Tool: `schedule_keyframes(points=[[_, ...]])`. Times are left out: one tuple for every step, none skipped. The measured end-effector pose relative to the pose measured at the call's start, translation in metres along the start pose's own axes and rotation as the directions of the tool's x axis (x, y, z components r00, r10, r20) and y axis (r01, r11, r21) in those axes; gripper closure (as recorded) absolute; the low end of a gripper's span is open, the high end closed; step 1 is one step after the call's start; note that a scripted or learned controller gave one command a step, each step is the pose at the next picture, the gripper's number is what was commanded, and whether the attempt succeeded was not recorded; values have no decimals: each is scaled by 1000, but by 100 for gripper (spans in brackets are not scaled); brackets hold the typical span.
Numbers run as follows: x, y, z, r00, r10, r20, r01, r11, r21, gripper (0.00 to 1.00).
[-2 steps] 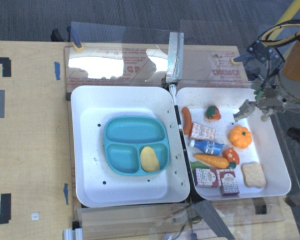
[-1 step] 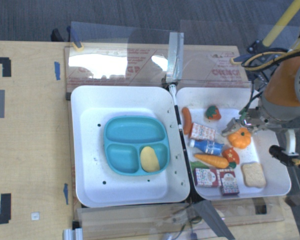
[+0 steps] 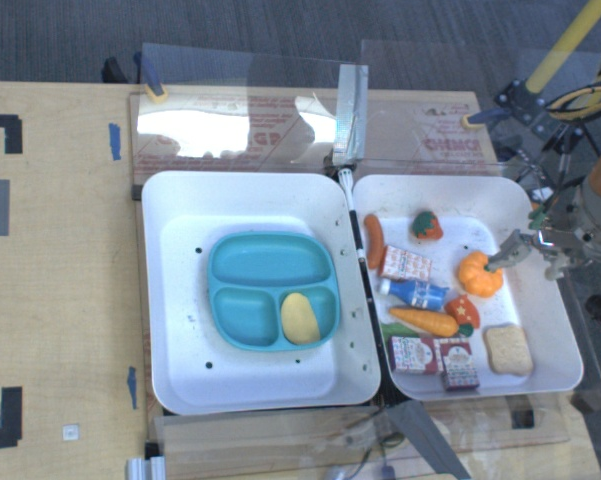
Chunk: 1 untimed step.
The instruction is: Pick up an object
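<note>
Orange and round, the toy pumpkin (image 3: 480, 274) is sitting in the right bin (image 3: 558, 340), just right of the blue bottle (image 3: 418, 292). I'm watching the gripper (image 3: 507, 254) reaching in at the pumpkin's upper right edge, its tip looking to be touching the rind; I cannot tell how the fingers are standing. My worry: contacting so far off-centre, the pumpkin may be rolling toward the bottle and slipping free

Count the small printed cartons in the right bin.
3: one carton below the sausage, and two side by side at the front, left carton and right carton. None seems hidden.
</note>
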<state>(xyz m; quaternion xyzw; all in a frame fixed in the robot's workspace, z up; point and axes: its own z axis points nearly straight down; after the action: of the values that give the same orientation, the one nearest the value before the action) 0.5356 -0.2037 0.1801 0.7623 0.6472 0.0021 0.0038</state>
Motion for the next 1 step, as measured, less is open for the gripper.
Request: schedule_keyframes(points=[[11, 7, 93, 983, -183, -3, 183, 983, 3, 0]])
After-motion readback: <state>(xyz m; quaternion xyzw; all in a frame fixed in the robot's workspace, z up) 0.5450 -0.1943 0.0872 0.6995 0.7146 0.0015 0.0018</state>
